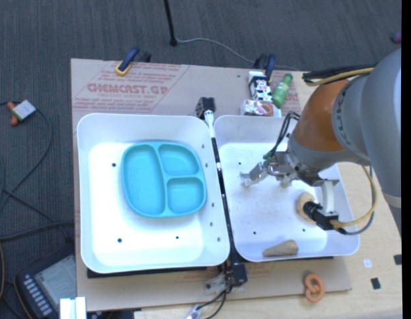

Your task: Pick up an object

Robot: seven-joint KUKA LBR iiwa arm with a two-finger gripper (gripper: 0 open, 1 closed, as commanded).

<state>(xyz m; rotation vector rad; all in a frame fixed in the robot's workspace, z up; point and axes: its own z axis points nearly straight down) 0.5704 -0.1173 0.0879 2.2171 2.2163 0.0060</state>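
Over the right bin I see my arm reaching in from the right, its orange band bent above the bin's far half. Its gripper hangs low over the bin floor, toward the wall shared with the left bin. I make out metal fingers pointing left, but from this slanted angle I cannot tell whether they stand apart or together, and I see nothing between them.

Nearer the camera than the gripper, a brown lump, shaped like a small bread roll or stone, lies on the right bin's floor close to its front wall, well apart from the fingers. Against the right bin's right side, a pale round thing like a bun sits partly behind a black fitting and a yellow cable on the arm; I cannot tell exactly what it is.

Beside the right bin, the left bin holds a blue divided plate with three compartments, lying flat near its middle.

Behind the right bin's far wall, on the brown board, stand a green bottle and a small printed box, close together. In front of the right bin's front right corner, an orange ring lies on the board.
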